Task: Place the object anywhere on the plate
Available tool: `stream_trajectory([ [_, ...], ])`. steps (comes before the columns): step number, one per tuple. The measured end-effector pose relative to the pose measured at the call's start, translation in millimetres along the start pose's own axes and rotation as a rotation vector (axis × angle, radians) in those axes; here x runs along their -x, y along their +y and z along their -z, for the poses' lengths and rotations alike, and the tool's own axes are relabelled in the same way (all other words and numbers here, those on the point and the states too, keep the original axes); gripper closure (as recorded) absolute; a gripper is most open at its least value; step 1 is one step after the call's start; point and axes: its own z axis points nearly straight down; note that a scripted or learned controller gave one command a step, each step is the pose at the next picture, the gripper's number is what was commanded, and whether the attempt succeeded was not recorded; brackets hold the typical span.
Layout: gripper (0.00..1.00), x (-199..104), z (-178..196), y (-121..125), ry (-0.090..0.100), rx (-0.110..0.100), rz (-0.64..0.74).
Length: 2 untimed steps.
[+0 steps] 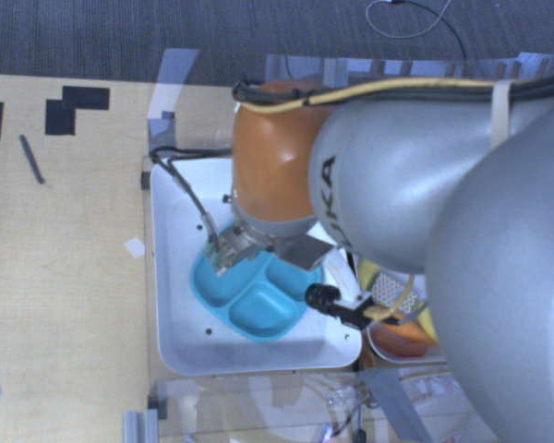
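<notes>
A blue plate [249, 303] with divided compartments lies in the left white bin [180, 340], toward its middle and front. My gripper [223, 255] hangs below the arm's orange band, over the plate's back left rim. The wrist hides the gripper's tip, so whether anything is in it is hidden. The plate's visible compartments look bare.
The grey arm covers most of the right bin. Beneath it, an orange-red bowl [402, 338] and yellow items [369, 273] peek out. On the wooden bench to the left lie a thin grey stick [30, 158] and a small white scrap [134, 245].
</notes>
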Motion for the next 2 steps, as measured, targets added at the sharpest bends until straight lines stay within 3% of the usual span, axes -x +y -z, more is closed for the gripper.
stream_trajectory([
  [1, 1.0, 50.3, -56.1, -53.9, -0.001, -0.001, -0.176],
  [2, 1.0, 85.4, 35.0, -77.9, -0.002, 0.003, -0.356],
])
